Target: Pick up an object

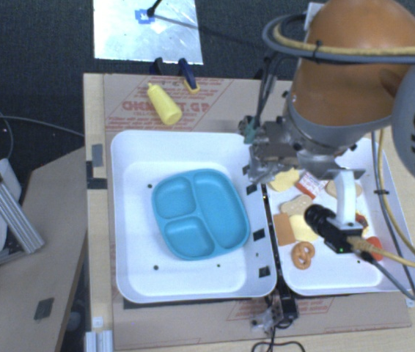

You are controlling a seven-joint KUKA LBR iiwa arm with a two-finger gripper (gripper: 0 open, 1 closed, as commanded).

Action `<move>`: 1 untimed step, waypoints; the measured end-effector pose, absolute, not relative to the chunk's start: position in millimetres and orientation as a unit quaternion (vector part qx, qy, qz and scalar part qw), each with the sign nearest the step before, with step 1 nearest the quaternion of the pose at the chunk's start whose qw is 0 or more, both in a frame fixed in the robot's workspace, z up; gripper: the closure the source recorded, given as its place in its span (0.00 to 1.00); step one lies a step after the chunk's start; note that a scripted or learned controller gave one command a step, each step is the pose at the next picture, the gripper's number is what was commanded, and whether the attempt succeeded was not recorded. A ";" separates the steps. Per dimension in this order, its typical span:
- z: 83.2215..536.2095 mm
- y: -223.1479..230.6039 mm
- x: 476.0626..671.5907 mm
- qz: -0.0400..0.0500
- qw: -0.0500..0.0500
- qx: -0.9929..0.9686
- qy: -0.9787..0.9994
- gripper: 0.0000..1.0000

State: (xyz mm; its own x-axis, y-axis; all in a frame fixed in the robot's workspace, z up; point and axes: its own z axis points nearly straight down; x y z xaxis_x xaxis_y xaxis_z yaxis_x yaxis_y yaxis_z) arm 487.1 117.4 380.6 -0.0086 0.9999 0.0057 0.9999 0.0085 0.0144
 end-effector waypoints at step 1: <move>481.2 69.6 487.3 0.006 0.004 0.708 0.706 1.00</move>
